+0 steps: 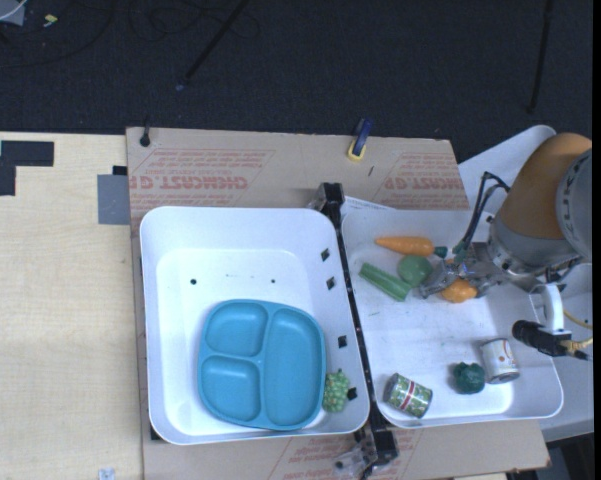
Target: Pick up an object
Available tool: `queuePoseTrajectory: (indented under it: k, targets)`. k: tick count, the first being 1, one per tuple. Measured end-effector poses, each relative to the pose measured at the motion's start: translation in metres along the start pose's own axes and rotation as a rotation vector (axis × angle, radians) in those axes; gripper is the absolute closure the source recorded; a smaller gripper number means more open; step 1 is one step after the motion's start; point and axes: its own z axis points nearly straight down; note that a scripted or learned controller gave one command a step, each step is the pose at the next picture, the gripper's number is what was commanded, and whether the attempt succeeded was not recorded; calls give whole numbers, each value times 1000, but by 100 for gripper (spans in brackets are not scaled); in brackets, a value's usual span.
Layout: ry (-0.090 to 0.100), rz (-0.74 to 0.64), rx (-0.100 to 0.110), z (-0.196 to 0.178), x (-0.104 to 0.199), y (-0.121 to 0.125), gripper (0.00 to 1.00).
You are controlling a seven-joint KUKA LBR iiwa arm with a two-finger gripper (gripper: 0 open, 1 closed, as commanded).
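Two bins sit side by side on the bench. The left bin (pixel 170 268) holds a divided tray (pixel 262 362), with a bunch of grapes (pixel 336 391) just right of it. In the right bin (pixel 540 403), a carrot (pixel 405 245) lies at the back, a long vegetable (pixel 383 281) before it. Near the front lie a can (pixel 408 395), a small lump (pixel 469 377) and what may be another can (pixel 498 359).
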Motion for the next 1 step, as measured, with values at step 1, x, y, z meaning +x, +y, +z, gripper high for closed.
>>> queuePoseTrajectory:
  k: [1]
  targets:
    - [0,0,-3,-12,0,1,100]
